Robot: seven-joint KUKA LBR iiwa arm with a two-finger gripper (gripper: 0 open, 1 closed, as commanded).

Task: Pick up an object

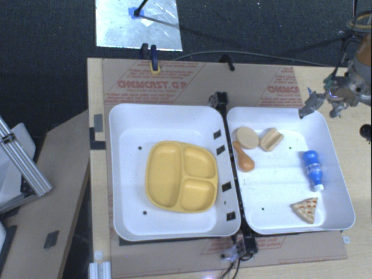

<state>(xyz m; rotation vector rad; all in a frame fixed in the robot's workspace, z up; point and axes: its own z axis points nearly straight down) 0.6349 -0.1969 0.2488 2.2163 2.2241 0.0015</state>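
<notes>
The right bin (334, 150) holds a blue bottle (311, 167) lying near its right wall, a pizza slice (306, 209) at the front right, and a round cracker (246, 137), a small bread piece (271, 139) and an orange drumstick-like piece (243, 158) at its left side. My gripper (321, 106) hangs over the bin's far right corner, well above and behind the bottle. Its fingers (307, 107) are spread, with nothing between them.
The left bin (125, 132) carries a yellow sectioned plate (181, 176). A black clamp strip (228, 150) joins the two bins. Cardboard (157, 80) lies under them; a metal rail (23, 164) stands at the left.
</notes>
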